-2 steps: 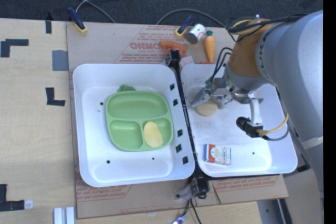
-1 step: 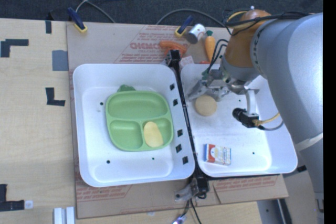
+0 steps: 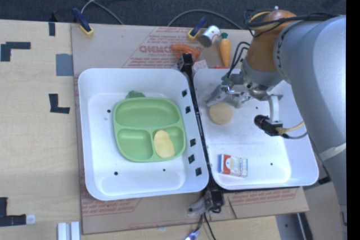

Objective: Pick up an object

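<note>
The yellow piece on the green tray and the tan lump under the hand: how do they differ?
The yellow piece is oval and lies in a compartment of the green tray, left bin. The tan lump is rounder, paler, on the right bin floor by the hand. Both are small and smooth.

Bare floor separates the round tan object (image 3: 220, 114) from the small box (image 3: 233, 165).

Take the left bin (image 3: 90, 121) as your mark. Under it you see a cardboard sheet (image 3: 112, 48) with red print. Beyond its far left corner, a blue and yellow clamp (image 3: 82, 21) grips the sheet's edge. A second clamp (image 3: 197, 28) sits past its far right corner, with a white bottle (image 3: 211, 35) and a carrot (image 3: 225, 50) just right of that. Black tape marks (image 3: 56, 103) lie to its left.
</note>
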Controlling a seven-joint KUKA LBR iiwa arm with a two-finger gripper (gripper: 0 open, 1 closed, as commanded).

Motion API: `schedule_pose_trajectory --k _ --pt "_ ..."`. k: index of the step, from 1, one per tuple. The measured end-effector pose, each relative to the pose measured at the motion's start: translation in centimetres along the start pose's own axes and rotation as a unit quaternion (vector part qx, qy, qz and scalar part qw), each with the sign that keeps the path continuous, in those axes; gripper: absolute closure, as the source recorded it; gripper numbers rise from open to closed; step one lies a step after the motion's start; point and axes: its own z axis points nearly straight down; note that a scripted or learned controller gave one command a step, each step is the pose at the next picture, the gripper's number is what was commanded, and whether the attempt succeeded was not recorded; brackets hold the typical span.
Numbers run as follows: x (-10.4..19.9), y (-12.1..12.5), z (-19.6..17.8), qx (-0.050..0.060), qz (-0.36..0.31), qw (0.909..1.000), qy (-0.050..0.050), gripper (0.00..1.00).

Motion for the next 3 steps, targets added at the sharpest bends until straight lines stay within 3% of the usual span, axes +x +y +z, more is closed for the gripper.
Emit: schedule_pose_trajectory --k 1,2,3 --pt "0.9 -2.1 0.0 0.0 0.001 1.0 -0.001 0.0" --pt "1.6 2.5 0.1 0.0 0.0 1.0 0.0 0.0" --pt "0.7 -1.9 0.0 0.0 0.001 1.0 0.0 0.0"
